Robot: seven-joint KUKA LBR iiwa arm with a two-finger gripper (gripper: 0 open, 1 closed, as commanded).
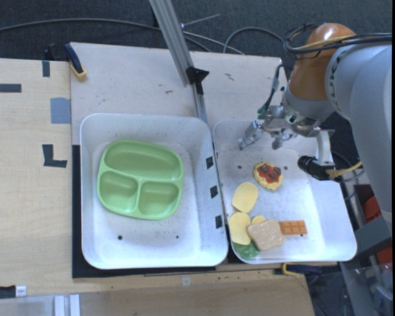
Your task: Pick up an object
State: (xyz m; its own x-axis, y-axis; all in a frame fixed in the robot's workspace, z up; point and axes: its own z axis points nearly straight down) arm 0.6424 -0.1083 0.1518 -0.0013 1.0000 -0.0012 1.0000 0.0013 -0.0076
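Here, green tray (141, 180) in left bin (92, 196); toy food (267, 176) right.

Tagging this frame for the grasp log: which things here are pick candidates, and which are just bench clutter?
Pick candidates, all in the right bin:
- small pizza
- two yellow slices
- toast slice
- orange wafer
- gripper above the bin's far end

Lying about:
- green divided plate in the left bin
- metal pole
- blue-yellow clamp

Left bin (92, 176), white: green divided plate (141, 179). Right bin (329, 222), white: yellow slices (245, 197), tan toast (268, 234), orange wafer (292, 228), red-topped tart (268, 175).
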